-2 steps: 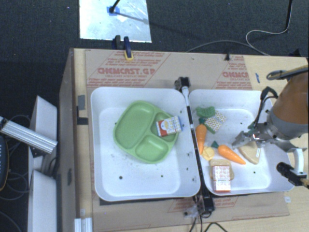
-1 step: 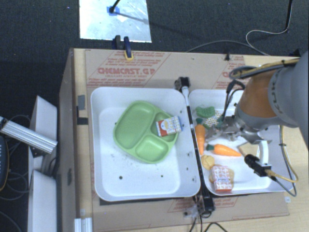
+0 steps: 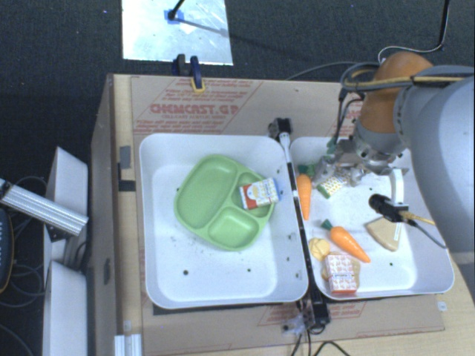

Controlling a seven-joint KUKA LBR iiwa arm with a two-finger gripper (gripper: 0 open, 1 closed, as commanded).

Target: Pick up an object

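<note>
green plate (image 3: pixel 215 199), 2 orange carrots (image 3: pixel 349 243), white bins (image 3: pixel 163 273), red-white carton (image 3: pixel 259 194)

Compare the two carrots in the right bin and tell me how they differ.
The carrot by the divider lies nearly straight up and down the view, tight against the bins' shared wall; the carrot lower in the bin lies diagonally, out on the bin floor. The first looks slimmer and longer, the second stubbier. A green top is plain on the lower one, at its upper-left end. Both are orange, tapered, and lie flat in the right bin.
</note>
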